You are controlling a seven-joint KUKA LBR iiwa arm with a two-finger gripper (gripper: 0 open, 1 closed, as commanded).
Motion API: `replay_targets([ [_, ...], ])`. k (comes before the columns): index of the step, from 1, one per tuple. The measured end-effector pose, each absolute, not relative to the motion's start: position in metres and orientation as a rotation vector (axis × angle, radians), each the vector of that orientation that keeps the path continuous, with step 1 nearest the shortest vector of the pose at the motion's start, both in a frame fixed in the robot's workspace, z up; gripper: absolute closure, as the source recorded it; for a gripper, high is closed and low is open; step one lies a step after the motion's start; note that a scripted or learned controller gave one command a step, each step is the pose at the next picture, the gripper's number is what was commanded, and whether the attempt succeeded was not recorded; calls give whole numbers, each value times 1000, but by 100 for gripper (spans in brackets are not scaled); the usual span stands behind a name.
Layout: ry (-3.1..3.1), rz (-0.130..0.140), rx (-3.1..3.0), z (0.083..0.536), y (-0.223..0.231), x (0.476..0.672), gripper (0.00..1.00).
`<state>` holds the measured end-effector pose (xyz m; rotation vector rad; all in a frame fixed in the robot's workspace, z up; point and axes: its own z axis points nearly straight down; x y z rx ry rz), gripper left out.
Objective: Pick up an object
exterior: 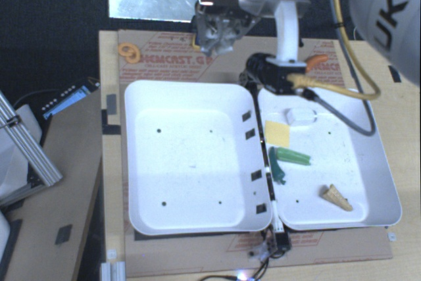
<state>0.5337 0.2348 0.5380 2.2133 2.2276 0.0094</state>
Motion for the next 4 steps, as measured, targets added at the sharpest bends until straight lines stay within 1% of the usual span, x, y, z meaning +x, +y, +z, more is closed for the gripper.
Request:
replay_targets([
  [1,2229,2,2216,535,234,484,100],
  [4,2227,1,2216,535,234,486,100],
])
